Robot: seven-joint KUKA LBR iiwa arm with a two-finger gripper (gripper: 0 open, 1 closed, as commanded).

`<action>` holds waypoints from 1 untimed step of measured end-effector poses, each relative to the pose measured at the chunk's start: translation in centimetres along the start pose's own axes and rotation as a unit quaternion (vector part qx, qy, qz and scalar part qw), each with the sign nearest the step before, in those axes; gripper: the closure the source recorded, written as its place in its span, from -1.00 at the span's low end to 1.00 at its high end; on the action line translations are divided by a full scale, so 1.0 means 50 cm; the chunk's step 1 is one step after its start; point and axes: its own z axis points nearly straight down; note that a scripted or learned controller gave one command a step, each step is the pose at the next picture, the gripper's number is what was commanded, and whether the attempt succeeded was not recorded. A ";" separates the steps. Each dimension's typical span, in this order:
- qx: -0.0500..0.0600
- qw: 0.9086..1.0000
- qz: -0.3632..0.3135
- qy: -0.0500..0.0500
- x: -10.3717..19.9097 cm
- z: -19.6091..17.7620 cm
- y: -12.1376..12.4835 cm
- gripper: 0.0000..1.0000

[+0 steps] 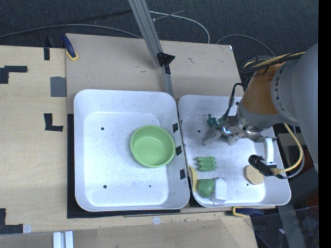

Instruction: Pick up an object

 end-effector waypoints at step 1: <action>0.000 1.000 0.000 0.000 0.001 -0.020 0.000 1.00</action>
